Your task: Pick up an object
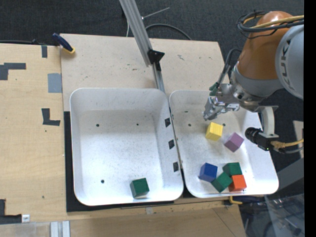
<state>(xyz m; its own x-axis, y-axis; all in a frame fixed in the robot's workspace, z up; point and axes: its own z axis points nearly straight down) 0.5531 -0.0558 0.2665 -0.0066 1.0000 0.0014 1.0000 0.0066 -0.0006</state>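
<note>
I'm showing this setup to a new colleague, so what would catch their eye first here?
Probably the big grey arm with its orange band reaching in from the right, its gripper just above a small yellow cube in the right white bin. Next, the cluster of coloured cubes near that bin's front edge, against one lone dark green cube in the left white bin.

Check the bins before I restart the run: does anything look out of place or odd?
One green block sits alone in the left bin, while the other blocks are all in the right bin. There, the orange block touches two green ones. Nothing looks spilled or damaged.
</note>
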